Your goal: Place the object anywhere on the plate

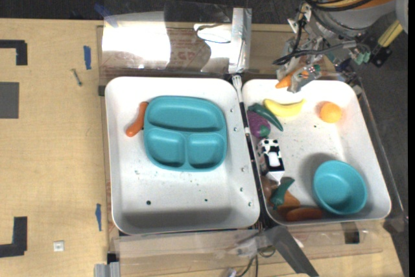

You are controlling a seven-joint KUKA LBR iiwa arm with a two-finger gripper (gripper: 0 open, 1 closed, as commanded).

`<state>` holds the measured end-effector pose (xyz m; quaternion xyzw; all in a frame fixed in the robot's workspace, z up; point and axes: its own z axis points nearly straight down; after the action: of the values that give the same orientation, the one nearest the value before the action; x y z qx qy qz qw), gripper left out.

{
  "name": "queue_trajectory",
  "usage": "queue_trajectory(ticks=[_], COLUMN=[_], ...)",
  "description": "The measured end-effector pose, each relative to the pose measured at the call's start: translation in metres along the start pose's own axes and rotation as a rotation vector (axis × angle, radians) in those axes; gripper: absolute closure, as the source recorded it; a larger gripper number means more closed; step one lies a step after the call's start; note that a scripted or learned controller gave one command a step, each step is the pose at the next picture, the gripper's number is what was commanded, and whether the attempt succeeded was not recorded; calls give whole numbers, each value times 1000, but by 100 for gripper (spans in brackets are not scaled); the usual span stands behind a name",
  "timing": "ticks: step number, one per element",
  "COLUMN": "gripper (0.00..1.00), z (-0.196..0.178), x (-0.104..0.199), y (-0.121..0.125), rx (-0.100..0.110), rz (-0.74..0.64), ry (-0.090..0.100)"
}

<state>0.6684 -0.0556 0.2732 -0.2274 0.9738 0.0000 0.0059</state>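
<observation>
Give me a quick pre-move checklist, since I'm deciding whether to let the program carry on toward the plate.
1. Object between the fingers: cannot tell. The gripper hangs over the right bin's far edge with a small orange piece at its tip, but the grip itself is unclear.
2. Plate in place: ok. The teal plate lies flat in the left bin.
3. Plate compartments free: ok. Nothing lies in them.
4. Plate surroundings: ok. An orange carrot lies beside its left rim, off the plate.
5. Path over the divider: ok. Nothing tall stands between the bins.
6. Right-bin clutter: ok. The banana lies below the gripper, apart.
</observation>
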Motion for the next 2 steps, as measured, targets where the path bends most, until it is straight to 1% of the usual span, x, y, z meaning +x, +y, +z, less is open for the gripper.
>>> queue_trajectory(ticks=[1, 2], gripper=[100, 100], z=[90, 68], x=[-38, -73], y=[84, 152], rx=[-9, -4], rz=[-212, -177], ry=[9, -2])
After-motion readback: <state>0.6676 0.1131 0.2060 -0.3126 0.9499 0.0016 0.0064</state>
